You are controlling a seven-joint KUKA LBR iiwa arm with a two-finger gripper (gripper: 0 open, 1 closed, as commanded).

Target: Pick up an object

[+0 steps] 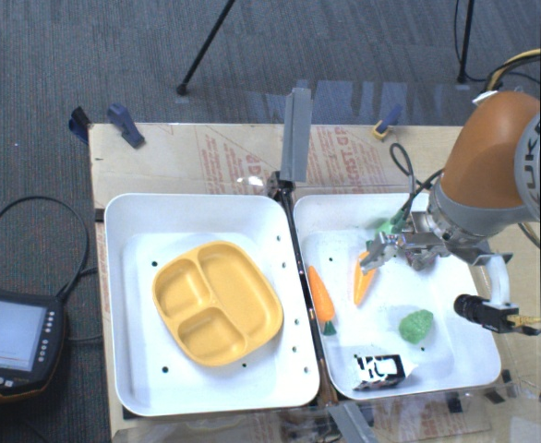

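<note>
- In the right bin (340,220), I see the gripper (378,253) low over the floor, at the upper end of a small orange carrot (363,282).
- The fingers look narrow and seem to pinch the top of this carrot, but I cannot tell for sure whether it is really between them; the spot is small and cluttered.
- This carrot lies tilted, its point directed down and a little left from the gripper.
- A second, bigger carrot (321,295) lies left of the gripper, near the bin's left wall, apart from the first one.
- A green lumpy object (416,325) rests below and right of the gripper.
- A black and white item (379,369) lies well below the gripper, near the bin's front wall.
- Far left of the gripper, in the left bin (127,238), lies a yellow divided plate (217,301).
</note>
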